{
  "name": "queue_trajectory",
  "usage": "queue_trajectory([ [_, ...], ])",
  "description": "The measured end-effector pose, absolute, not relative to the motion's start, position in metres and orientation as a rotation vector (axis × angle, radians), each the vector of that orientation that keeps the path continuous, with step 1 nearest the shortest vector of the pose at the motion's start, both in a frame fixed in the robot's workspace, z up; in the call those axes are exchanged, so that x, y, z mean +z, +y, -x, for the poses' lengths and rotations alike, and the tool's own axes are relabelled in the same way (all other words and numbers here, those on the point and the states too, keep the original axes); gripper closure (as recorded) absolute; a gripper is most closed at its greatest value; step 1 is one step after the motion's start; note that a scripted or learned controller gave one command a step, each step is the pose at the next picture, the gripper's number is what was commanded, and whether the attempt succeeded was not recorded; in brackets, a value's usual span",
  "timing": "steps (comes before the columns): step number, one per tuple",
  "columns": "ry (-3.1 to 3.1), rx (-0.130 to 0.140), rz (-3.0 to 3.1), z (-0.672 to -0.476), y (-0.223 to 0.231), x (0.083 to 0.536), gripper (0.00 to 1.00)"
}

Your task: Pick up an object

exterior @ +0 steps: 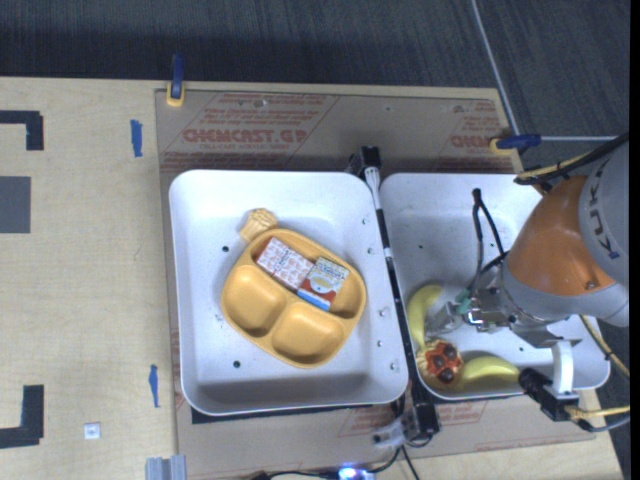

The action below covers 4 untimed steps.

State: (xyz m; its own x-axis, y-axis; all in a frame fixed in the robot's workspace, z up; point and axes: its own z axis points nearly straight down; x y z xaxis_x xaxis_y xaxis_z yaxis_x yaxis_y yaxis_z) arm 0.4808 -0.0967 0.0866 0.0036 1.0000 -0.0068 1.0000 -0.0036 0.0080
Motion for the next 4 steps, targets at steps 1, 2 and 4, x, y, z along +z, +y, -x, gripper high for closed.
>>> queue_trajectory([
  [1, 2.219, 0.006, -2.218, -0.481, -0.107, 0.086, 0.0],
  [2, 2.209, 0.0, -2.218, -0.481, -0.096, 0.087, 0.0],
  [4, 2.208, 0.001, -2.219, -0.481, -0.096, 0.087, 0.0],
])
